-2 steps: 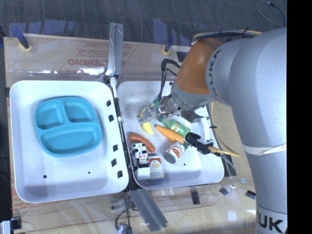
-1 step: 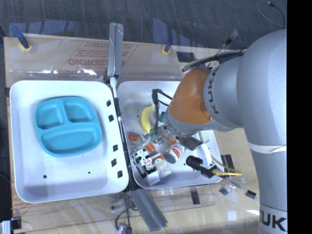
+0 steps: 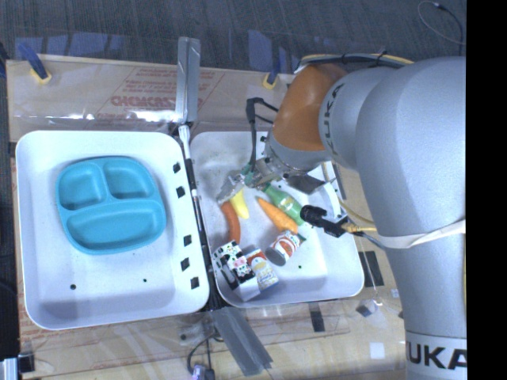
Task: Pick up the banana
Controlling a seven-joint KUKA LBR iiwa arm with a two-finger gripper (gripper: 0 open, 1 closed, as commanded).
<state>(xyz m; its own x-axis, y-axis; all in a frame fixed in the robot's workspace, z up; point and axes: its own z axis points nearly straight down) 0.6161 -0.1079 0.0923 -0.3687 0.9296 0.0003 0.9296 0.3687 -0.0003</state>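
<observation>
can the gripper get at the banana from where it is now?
Probably yes. The gripper hangs in the right bin just above the banana, whose top is uncovered. A carrot lies tight against it, so the grasp may catch both.

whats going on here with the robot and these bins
A grey robot arm reaches from the right into the right bin, its gripper low over a cluster of toy food. The yellow banana lies on the bin floor just below the gripper, beside an orange carrot and a green bottle. The left bin has a blue divided plate.
</observation>
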